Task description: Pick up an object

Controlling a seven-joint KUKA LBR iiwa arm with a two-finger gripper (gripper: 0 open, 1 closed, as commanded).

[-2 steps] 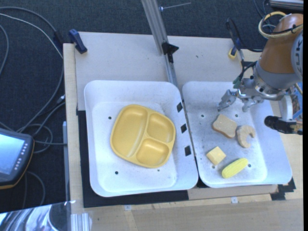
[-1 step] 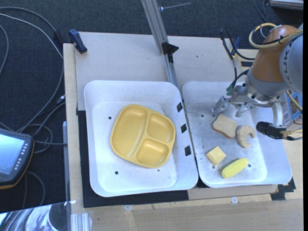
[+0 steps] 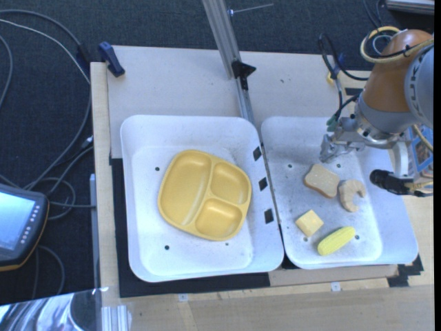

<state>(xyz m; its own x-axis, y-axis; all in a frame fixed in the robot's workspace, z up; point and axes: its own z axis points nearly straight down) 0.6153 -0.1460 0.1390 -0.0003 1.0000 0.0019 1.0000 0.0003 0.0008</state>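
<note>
From the fixed camera above the bench, my arm (image 3: 396, 81) comes in at the upper right of the frame, grey with its orange band showing near the top right corner. My pincer (image 3: 333, 147) hangs over the upper part of the right bin (image 3: 393, 243), pointing down toward the bin floor; whether it is spread or pressed together I cannot tell from this slant, and nothing shows pinched in it. Just below and a little left of it in the frame lies a slice of bread (image 3: 321, 180), tan and tilted, close to the pincer's tip, though I cannot tell if they touch. To the right of the bread, just beside it, sits a pale curved pastry piece (image 3: 351, 194). Lower in the same bin lie a small yellow cheese cube (image 3: 309, 223) and, to its right near the lower rim, a yellow corn cob (image 3: 335, 241) lying at a slant. The left bin (image 3: 138, 140) fills the middle of the frame and carries a yellow divided plate (image 3: 204, 194) with three compartments, resting flat near its centre. A metal pole (image 3: 222, 26) runs from the top of the frame down between the two bins.
</note>
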